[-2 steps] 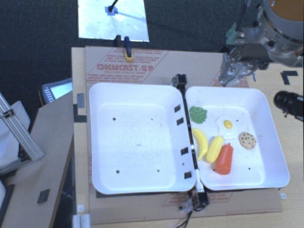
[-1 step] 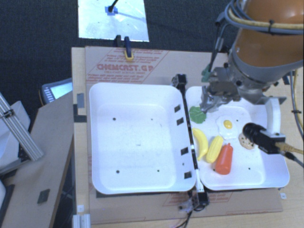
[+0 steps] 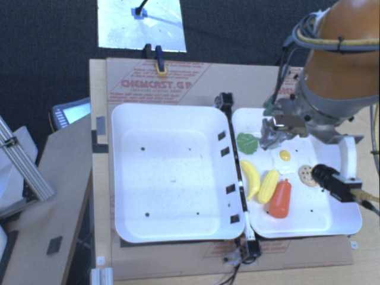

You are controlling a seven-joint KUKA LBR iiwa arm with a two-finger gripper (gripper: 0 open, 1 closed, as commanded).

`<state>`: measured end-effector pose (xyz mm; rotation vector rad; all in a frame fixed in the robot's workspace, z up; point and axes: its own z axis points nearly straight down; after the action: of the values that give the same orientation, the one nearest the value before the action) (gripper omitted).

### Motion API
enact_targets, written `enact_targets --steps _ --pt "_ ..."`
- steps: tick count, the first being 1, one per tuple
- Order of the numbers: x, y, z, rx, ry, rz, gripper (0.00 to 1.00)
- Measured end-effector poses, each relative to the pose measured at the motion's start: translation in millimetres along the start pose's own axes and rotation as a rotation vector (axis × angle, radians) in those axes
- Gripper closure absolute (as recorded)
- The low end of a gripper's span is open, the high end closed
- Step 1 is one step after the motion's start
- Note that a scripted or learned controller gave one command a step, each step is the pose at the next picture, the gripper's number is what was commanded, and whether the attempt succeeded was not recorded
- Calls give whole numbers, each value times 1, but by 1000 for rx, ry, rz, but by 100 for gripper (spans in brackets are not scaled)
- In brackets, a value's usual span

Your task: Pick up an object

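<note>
Just below the gripper (image 3: 272,136), in the right bin (image 3: 344,221), lie small toy foods: a green leafy piece (image 3: 247,142) beside the fingers, a fried egg (image 3: 285,157) under them, and nearer the camera a banana (image 3: 251,179), a corn cob (image 3: 268,185), a red bottle (image 3: 280,198) and a cookie (image 3: 306,174). Whether the fingers are spread or clenched I cannot tell; nothing shows between them. These look like light, stiff, smooth plastic, likely slippery. The egg and cookie lie flat and offer little to pinch. The bottle's body, taken across its width, seems the surest hold; the corn touches it closely.
</note>
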<state>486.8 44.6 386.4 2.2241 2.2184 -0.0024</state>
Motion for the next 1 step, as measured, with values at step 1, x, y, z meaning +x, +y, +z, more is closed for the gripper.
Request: enact_targets --steps 1 --pt "2 0 -2 -4 2 -4 0"
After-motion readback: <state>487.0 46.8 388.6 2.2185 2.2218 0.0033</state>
